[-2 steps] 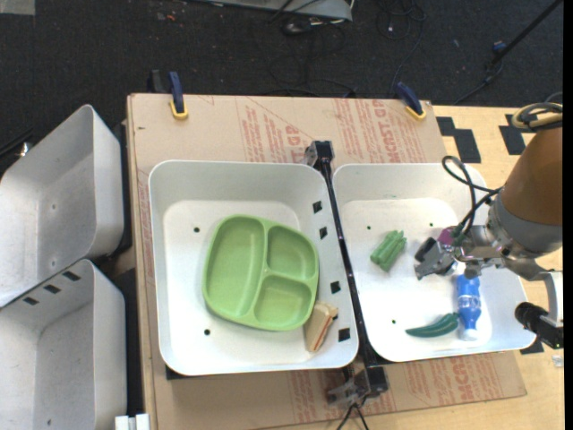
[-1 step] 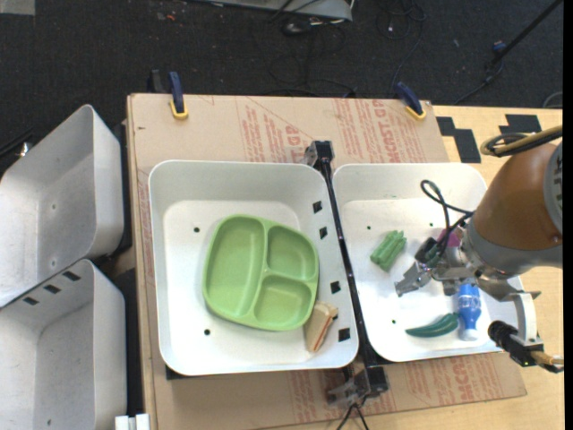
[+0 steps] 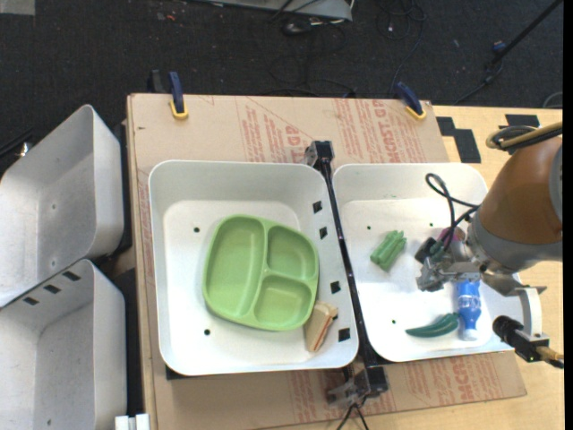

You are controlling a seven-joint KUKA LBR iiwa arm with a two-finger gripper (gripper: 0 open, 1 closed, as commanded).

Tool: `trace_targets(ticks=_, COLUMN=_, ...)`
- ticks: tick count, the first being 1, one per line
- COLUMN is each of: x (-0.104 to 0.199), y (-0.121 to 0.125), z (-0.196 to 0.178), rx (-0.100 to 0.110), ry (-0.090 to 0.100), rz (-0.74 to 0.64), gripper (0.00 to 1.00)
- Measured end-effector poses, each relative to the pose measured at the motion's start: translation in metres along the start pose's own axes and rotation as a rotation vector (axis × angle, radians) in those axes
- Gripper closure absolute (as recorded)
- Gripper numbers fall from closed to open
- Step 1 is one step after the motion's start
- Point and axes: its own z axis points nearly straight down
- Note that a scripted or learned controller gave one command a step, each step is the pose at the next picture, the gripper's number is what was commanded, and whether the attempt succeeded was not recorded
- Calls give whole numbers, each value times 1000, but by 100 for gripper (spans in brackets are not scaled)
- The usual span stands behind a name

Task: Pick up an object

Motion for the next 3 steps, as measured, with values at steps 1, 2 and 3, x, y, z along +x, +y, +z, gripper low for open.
trace_targets(ticks=1, x=-5, y=2, z=-62, rx=-5, ry=-2, rz=-4, gripper=100)
trace_targets(ticks=2, x=-5, y=4, z=-109, rx=-6, ry=-2, rz=-5, gripper=100)
trace_targets(ticks=3, x=43, y=21, z=-115, rx=-2, ry=0, rz=-10, gripper=100)
